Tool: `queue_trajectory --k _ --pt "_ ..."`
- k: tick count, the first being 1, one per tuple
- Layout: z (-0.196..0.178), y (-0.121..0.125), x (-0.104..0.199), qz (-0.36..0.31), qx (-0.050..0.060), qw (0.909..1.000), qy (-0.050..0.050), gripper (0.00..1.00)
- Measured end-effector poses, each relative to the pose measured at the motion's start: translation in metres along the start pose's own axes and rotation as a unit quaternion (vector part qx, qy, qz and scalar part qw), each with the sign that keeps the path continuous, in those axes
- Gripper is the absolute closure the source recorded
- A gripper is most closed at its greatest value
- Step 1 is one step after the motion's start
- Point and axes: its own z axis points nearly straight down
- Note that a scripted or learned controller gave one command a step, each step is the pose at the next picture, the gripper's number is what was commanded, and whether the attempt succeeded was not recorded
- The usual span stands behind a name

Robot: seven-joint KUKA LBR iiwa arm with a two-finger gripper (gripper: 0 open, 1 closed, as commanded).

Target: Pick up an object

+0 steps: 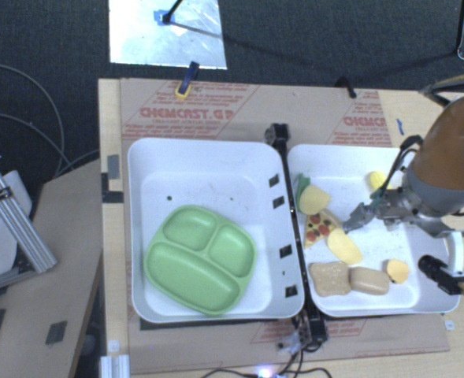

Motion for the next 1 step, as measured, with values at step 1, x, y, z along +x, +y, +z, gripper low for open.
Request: queue_trajectory --k 1 --pt "0.0672 -0.0432 0.0026 0.004 0.003 1.0000 0.002 0.00"
